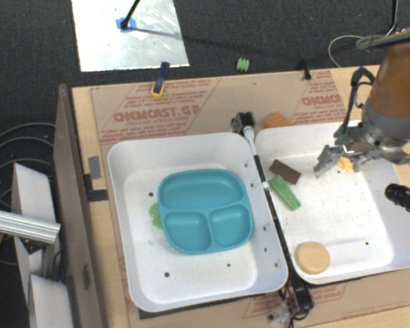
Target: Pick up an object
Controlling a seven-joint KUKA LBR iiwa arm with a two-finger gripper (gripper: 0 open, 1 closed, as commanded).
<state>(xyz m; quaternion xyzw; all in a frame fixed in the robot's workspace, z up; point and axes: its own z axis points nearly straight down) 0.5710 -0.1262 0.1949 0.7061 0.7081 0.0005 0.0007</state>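
My pincer (331,158) hangs over the upper part of the right bin (406,247), with the grey arm (398,112) reaching in behind it from the right. I can't make out how the tips stand. Just left of the pincer lies a brown block (284,170), and below that block a green stick (284,192) rests against the bin's left wall. Further down and to the left of the pincer sits a round tan disc (313,257). Well off to its left, in the left bin (144,277), I see a teal divided tray (204,209).
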